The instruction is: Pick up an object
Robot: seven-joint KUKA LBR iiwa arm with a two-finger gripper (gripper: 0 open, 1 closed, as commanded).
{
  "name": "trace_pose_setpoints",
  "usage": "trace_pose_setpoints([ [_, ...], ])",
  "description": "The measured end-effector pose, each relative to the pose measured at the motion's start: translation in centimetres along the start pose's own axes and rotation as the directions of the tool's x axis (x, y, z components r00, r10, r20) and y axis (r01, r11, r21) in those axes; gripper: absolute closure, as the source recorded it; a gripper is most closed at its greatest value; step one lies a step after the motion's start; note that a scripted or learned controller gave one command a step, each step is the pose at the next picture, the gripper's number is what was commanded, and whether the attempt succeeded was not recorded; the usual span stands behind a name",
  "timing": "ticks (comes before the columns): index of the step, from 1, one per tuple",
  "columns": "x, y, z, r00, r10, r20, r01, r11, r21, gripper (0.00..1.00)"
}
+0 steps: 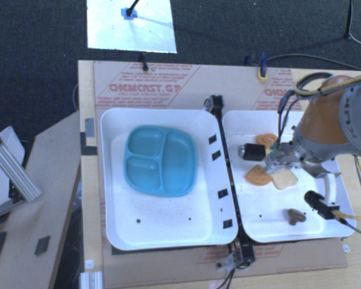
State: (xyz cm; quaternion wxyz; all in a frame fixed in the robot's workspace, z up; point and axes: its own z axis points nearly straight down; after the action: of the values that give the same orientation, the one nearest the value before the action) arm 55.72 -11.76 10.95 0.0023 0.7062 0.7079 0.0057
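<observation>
Gripper (278, 159) over orange (259, 176) and tan (284, 179) toast-shaped pieces.

small food-like pieces (260, 176) in right bin (253, 224)

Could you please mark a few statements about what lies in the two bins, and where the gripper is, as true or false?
1. The blue divided plate lies in the left bin. True.
2. The gripper is over the left bin. False: it is over the right bin, among the small items.
3. A black cylinder lies in the right bin. True.
4. The small brown piece sits on the blue plate. False: it lies near the right bin's front edge.
</observation>
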Motion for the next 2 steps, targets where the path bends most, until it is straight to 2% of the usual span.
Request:
trace_pose_setpoints([
  [1, 0.8, 0.0, -5.9, 1.000, -0.003, 0.006, 0.003, 1.000, 0.005, 1.00],
  [2, 0.8, 0.2, -9.7, 1.000, -0.002, 0.006, 0.002, 1.000, 0.006, 1.00],
])
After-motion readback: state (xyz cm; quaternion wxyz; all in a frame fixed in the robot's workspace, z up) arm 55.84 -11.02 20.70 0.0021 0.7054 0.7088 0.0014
